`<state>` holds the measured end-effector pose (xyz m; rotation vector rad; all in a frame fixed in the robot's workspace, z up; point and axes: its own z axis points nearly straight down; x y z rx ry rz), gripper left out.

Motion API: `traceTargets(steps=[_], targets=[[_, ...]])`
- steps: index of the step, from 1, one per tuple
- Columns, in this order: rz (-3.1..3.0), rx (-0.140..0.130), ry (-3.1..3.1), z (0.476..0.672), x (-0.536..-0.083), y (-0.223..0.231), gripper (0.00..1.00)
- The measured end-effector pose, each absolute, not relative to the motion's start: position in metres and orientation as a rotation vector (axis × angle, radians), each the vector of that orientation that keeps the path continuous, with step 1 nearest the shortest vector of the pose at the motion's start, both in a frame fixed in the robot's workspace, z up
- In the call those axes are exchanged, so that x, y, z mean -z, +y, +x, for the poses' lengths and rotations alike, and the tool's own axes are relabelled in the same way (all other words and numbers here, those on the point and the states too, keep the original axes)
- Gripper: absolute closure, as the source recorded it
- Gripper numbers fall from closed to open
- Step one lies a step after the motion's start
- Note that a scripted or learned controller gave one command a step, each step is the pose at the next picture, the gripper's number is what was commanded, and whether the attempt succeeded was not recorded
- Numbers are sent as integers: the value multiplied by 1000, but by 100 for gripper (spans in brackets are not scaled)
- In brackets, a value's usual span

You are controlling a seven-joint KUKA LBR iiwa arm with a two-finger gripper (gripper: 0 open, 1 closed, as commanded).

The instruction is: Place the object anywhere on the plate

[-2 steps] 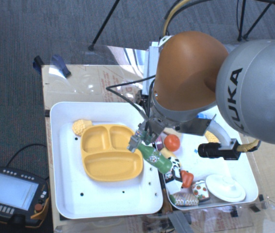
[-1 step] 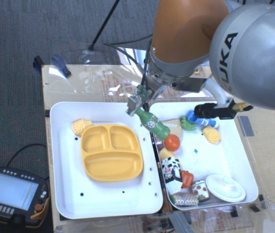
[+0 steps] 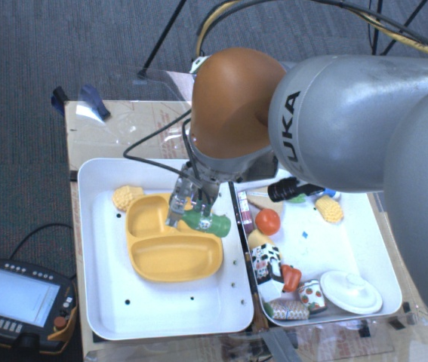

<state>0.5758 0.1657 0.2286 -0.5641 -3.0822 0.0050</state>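
KUKA arm over the left bin [image 3: 104,292], as I watch it from my remote desk: the gripper [image 3: 186,213] hangs low at the upper right corner of the yellow divided plate [image 3: 170,261], and the green toy [image 3: 214,223] sits right against it on the side nearer the right bin [image 3: 380,236]. The toy overlaps the plate's rim at that corner, part of it over the yellow and part over the white floor beside the wall between the bins.

From this slanted view I cannot tell whether the gripper is closed on the toy or has let go of it. The wrist's orange bulk shades the spot, and the green shape shows beside the tip, not clearly inside it.

I judge the corner was chosen for reach. The arm comes in from the right, across the dividing wall, and this is the first part of the plate it meets. As the task allows any spot on the plate, a drop here would count, provided the toy ends up inside the rim. That is my worry: perched on the edge, it could tip out onto the bin floor.

A pale yellow corn cob [image 3: 127,197] lies just beyond the plate's upper left corner, apart from the action. In the right bin wait a red tomato [image 3: 268,221], a second corn cob [image 3: 329,209], a cow-patterned toy [image 3: 265,261] and a white lid [image 3: 353,292], none of them touched by the arm.
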Motion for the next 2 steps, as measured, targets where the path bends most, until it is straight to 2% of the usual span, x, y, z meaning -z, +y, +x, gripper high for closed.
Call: traceTargets(steps=[1,2], targets=[[-434,0,-3111,609,-234,163,100],[-436,1,-3111,609,-234,163,0]])
